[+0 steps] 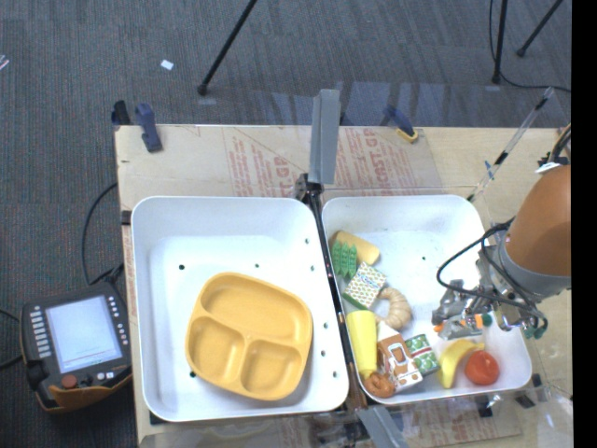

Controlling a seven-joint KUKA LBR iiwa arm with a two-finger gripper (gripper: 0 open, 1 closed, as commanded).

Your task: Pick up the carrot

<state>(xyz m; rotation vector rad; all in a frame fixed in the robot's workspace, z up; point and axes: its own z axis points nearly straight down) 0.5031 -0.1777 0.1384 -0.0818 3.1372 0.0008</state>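
The carrot (476, 322) is a small orange piece with a green end in the right bin (438, 215), near its right wall. My gripper (478, 308) is directly over it, and its dark body hides part of the carrot. From this view I cannot tell whether the carrot is gripped or just lies beneath the gripper. The grey arm with its orange band (557, 220) comes in from the right edge.
Just below the carrot lie a banana (452, 362) and a red tomato (482, 369). Several other toy foods and small cartons crowd the right bin's left and front parts (373, 325). The left bin (168, 231) holds a yellow divided plate (250, 334).
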